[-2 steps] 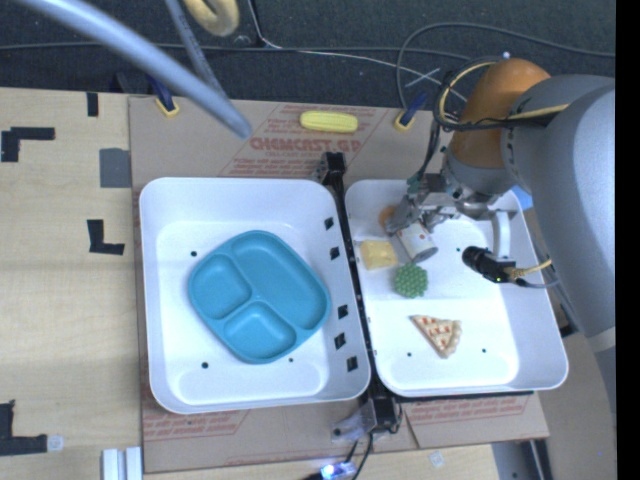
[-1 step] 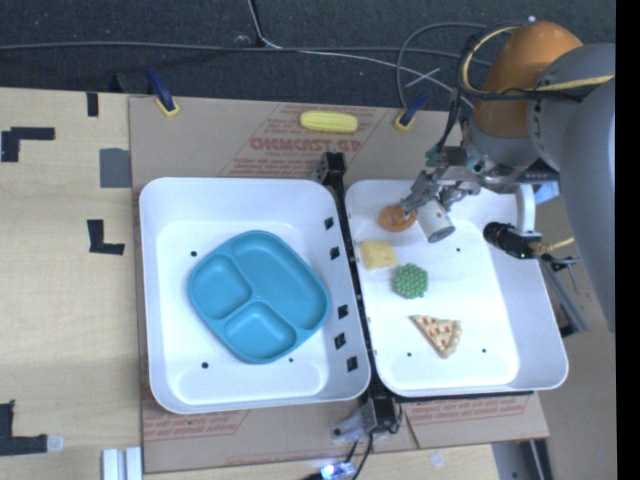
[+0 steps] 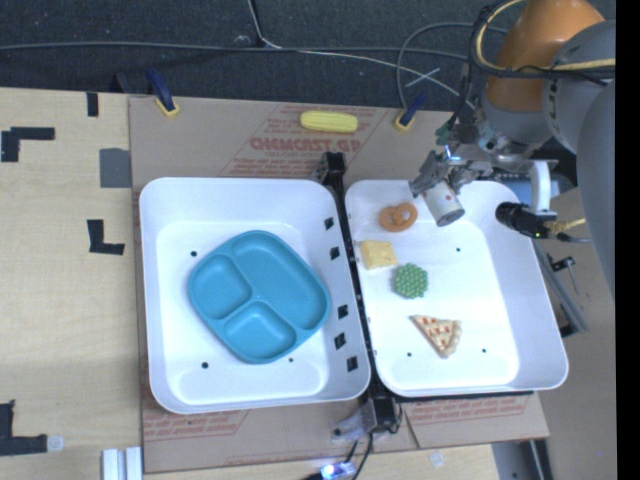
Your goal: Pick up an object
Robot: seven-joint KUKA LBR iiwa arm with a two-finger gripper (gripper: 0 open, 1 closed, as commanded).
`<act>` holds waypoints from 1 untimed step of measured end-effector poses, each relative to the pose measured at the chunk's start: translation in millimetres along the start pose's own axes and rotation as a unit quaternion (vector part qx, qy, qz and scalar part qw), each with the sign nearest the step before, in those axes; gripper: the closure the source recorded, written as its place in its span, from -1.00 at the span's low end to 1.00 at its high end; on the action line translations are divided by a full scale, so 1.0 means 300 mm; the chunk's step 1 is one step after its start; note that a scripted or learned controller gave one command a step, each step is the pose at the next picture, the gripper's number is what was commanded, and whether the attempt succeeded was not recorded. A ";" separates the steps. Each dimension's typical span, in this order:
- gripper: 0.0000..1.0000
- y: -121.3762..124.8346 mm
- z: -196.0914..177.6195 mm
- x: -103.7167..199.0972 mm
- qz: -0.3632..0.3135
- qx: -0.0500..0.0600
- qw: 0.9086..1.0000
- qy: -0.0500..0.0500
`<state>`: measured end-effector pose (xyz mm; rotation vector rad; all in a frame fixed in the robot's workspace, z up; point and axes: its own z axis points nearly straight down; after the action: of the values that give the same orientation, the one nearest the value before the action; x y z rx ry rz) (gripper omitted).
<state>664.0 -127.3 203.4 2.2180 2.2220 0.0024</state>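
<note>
Over the far end of the right bin you see the gripper hanging just beside the small brown doughnut, and whether it is released or clenched you cannot tell from this slant. Nearer you from the doughnut, all lying loose on the right bin's floor, come the pale yellow cheese-like block, then the green knobbly ball, then the pizza slice. Left of the doughnut, the left bin holds a blue divided plate, and a yellow banana-shaped toy lies on the cardboard beyond both bins.
</note>
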 end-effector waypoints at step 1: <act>1.00 -0.002 -0.144 0.017 0.000 0.000 1.000 0.000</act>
<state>663.3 -122.3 246.4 2.2186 2.2219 0.0020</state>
